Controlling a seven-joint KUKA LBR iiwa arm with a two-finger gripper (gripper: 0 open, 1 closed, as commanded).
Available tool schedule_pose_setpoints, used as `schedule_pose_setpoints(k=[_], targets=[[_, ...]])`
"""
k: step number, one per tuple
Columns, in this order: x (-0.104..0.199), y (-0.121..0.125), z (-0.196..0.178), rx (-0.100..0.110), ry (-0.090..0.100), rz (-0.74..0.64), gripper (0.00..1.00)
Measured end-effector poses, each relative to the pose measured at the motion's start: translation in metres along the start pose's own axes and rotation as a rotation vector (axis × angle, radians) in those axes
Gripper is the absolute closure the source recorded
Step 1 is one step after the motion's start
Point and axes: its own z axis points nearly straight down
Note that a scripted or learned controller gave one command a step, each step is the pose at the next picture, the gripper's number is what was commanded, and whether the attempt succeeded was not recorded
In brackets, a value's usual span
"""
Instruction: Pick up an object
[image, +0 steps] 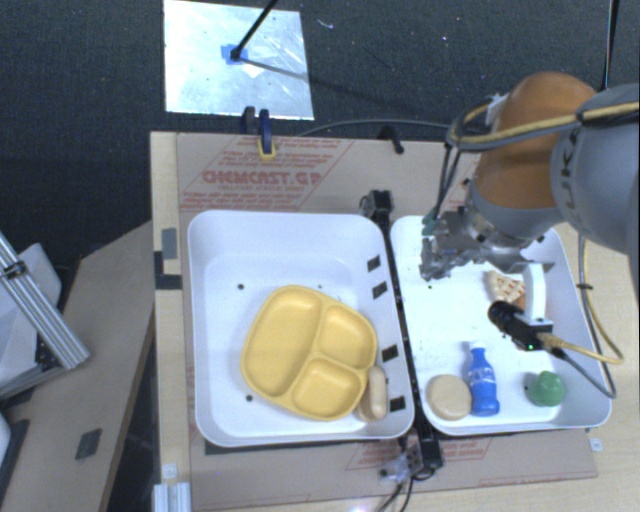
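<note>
My gripper (437, 264) hangs over the far left part of the right bin (432, 345), low above its bare white floor, and I see nothing in it. A waffle-like tan piece (507, 289) lies just to its right, partly under the arm. Along the right bin's near edge sit a round beige bun (449, 397), an upright blue bottle (481, 380) and a green rounded thing (546, 388). The left bin (225, 300) holds a yellow divided plate (308, 350) with a small beige roll (375, 393) against its near right rim.
A dark divider with black clips (392, 300) runs between the two bins, close to the gripper's left. The arm's grey and orange body (530, 150) covers the far right corner of the right bin. Bare white floor lies in the middle of the right bin.
</note>
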Motion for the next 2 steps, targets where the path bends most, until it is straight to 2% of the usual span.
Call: schedule_pose_setpoints(k=[1,2], targets=[[0.045,0.001,0.007,0.002,0.0,0.001,1.0],[0.102,0.0,0.017,0.002,0.0,0.0,1.0]])
